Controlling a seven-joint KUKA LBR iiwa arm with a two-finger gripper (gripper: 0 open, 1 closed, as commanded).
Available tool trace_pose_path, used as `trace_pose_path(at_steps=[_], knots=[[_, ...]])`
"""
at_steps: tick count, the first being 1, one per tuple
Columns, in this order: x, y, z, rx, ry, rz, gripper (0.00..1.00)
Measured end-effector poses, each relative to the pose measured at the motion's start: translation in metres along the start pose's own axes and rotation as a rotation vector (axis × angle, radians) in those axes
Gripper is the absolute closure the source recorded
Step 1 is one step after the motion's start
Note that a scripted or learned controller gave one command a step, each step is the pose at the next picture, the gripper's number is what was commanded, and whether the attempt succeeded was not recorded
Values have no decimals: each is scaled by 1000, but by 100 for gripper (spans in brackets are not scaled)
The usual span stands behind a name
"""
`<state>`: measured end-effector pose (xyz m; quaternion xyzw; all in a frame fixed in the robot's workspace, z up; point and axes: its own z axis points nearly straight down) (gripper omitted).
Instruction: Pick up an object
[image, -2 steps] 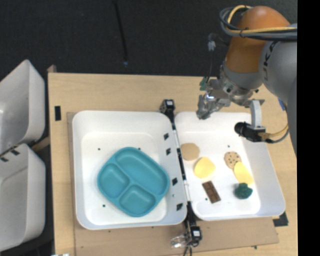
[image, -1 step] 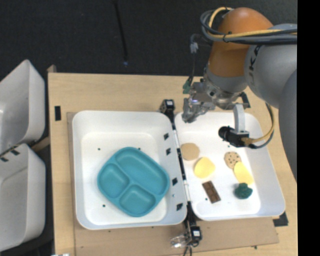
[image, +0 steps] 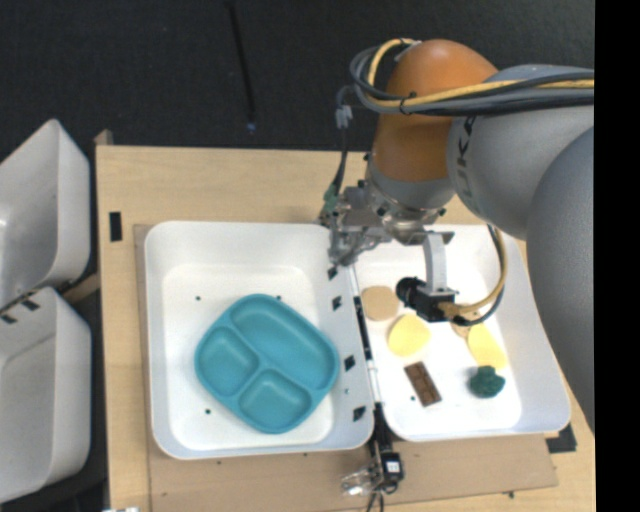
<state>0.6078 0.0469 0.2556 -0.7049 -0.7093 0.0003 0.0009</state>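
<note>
Pale wooden tabletop (image: 123, 350) carries two white bins. We see a teal divided plastic plate (image: 265, 360) in the left bin (image: 180, 290). The right bin (image: 525, 405) holds a tan round disc (image: 378, 302) and, at its five o'clock, a pale yellow disc (image: 408, 336), a brown bar (image: 422, 383), a yellow wedge (image: 486, 346) and a dark green lump (image: 487, 381). The gripper (image: 345, 240) hangs at the tan disc's eleven o'clock, and we cannot tell whether it is wide or narrow.

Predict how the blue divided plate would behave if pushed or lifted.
The blue plate looks moulded and rigid, so it probably keeps its shape. Lying flat in the left bin, it would likely slide, not roll. Its smooth, low rim may be slippery to pinch.
</note>
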Motion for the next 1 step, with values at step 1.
trace_pose_path(at_steps=[1], knots=[[39, -18, 10, 0, -1, 2, 100]])
